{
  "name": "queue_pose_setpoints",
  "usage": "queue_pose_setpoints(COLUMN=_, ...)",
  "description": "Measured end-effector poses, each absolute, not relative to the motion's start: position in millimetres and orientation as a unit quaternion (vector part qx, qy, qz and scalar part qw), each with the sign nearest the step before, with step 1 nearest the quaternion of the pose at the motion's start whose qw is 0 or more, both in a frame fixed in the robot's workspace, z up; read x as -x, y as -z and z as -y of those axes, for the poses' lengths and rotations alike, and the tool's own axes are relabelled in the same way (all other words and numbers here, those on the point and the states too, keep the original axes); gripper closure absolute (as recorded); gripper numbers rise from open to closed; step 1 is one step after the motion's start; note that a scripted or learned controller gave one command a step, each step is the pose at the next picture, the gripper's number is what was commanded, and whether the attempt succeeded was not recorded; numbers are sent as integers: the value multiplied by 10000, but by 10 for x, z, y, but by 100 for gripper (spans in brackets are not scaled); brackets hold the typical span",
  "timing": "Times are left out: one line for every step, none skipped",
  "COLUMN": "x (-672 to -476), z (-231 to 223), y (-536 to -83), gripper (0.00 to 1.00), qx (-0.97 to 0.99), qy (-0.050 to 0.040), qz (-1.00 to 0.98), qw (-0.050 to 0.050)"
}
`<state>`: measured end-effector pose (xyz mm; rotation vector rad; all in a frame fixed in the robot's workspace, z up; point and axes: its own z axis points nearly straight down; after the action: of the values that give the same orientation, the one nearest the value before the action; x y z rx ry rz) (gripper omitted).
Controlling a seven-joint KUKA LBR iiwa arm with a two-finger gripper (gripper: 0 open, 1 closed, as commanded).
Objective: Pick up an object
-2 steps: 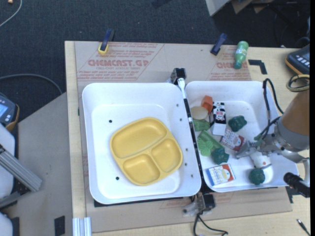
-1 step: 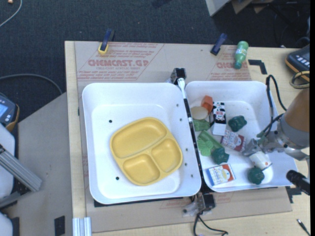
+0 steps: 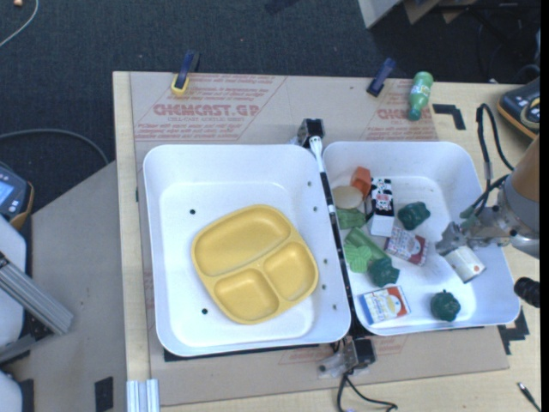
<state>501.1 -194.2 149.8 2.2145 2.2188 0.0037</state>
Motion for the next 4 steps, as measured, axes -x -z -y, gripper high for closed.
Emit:
queue_pose_setpoints(x=-5050, z=1870, y=-2103, gripper=100, qx=-7064, qy=-15, qz=-7078, qw=37)
queue_pose_setpoints(x=-5061, z=1872, y=-2260, gripper=100, qx=-7066, qy=-10, qz=-7076, qw=26)
queue_pose_setpoints(x=-5452, z=1411, y=-2170, gripper=100, qx=-7046, qy=-15, qz=-7096, qw=15)
queue_pose_setpoints(x=-5878, z=935, y=-2241, gripper=100, qx=-7044, qy=-22, qz=-7098, qw=20)
